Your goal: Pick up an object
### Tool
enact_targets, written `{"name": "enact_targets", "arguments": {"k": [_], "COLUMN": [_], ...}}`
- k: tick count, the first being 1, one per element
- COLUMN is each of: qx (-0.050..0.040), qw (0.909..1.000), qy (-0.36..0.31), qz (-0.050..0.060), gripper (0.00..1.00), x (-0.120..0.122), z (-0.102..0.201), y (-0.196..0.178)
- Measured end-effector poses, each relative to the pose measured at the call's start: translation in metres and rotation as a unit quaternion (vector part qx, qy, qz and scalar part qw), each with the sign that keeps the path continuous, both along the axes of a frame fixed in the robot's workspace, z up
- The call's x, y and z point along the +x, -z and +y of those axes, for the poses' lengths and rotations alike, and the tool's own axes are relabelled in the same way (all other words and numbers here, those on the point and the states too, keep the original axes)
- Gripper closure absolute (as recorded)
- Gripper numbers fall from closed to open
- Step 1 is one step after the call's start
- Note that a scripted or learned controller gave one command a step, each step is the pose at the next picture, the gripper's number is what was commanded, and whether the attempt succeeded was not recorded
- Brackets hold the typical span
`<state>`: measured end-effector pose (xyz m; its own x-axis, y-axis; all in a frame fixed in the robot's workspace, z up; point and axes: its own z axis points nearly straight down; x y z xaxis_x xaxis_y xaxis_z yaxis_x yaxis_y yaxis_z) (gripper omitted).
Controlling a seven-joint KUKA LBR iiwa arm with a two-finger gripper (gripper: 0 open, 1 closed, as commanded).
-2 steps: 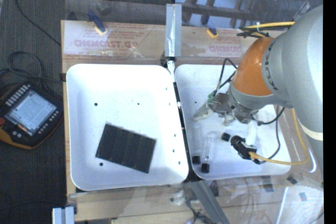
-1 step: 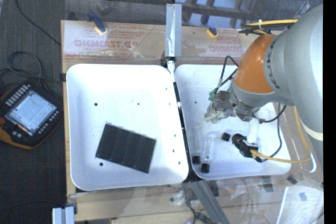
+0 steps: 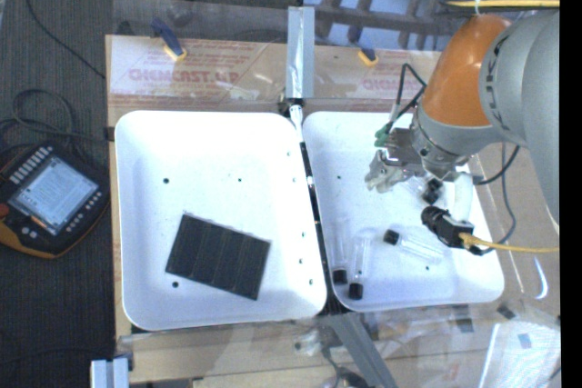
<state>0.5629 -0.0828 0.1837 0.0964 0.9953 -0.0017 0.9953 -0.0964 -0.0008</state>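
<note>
A flat black ribbed pad lies in the front part of the left bin. In the right bin, three clear tubes with black caps lie near the front: two beside the left wall and one further right. My gripper hangs over the middle of the right bin, behind the tubes and apart from them. Nothing shows in its grasp.
The grey arm with its orange band covers the right bin's back right corner. A black plug on a yellow cable hangs beside the wrist. A handheld controller rests on the floor left of the bench.
</note>
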Motion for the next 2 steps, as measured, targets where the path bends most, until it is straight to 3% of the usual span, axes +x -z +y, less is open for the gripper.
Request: {"name": "enact_targets", "arguments": {"k": [1,2], "qx": [-0.0003,-0.0005], "qw": [1.0000,1.0000], "qy": [-0.001,-0.004], "qz": [0.001,0.000], "gripper": [1.00,1.00], "x": [0.000,-0.079], "z": [0.000,-0.055], "y": [-0.009,-0.083]}}
